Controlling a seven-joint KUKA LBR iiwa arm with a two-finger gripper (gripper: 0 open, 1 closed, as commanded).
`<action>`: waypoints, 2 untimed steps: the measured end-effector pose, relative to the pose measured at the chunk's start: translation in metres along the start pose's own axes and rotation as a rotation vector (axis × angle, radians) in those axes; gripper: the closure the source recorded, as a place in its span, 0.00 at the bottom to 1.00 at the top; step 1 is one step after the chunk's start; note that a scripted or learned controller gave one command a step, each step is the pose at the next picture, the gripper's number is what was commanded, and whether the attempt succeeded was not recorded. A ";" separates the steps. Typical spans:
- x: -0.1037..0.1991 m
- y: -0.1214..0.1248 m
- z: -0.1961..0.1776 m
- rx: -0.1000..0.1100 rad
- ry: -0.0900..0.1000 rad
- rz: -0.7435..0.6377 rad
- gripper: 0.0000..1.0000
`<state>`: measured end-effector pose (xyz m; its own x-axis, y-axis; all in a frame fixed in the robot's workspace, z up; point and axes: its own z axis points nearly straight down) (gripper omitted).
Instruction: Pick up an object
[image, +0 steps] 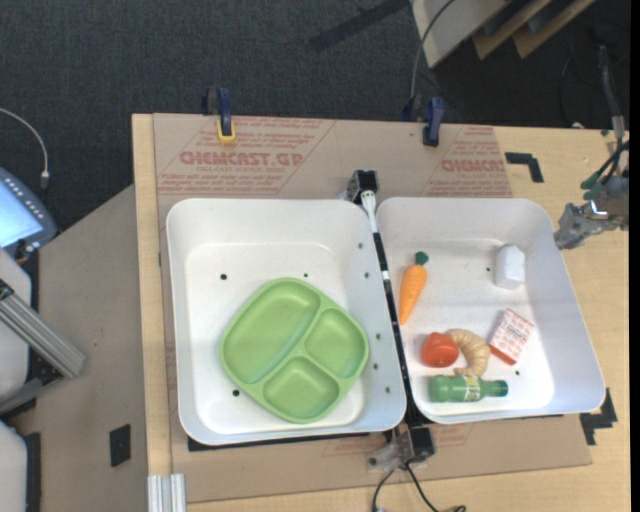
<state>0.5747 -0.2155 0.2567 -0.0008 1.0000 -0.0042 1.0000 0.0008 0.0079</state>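
The right bin holds several items. An orange carrot lies near its left wall, and a small white block sits toward the back. A red and white box lies at the right, with a red tomato and a tan pastry next to it. A green bottle lies on its side at the front. My gripper hangs at the bin's far right rim, away from all the items, and nothing can be seen in it.
The left bin holds a green divided plate. A black bar runs along the seam between the bins. Clamps hold the brown board at the back edge.
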 end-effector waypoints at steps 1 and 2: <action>0.052 -0.008 -0.006 0.009 0.006 -0.004 1.00; 0.108 -0.018 0.011 0.011 0.007 -0.005 1.00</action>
<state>0.5562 -0.1076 0.2452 -0.0059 1.0000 0.0032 1.0000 0.0059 -0.0032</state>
